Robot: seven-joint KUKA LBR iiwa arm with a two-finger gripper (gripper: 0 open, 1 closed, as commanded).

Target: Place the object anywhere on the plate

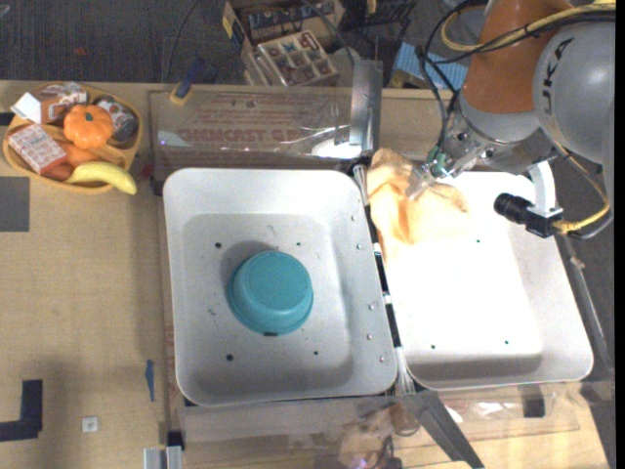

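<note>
The claw is too small and too tangled with the pale orange cloth to tell how its fingers stand. The arm runs off the right edge. The cloth's left part blurs against the bin rim.

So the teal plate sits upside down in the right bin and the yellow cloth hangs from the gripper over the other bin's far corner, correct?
Not quite. The camera view shows the teal plate in the left bin, not the right one. The rest stands: the yellow cloth hangs from the gripper over the far corner of the other bin.
</note>
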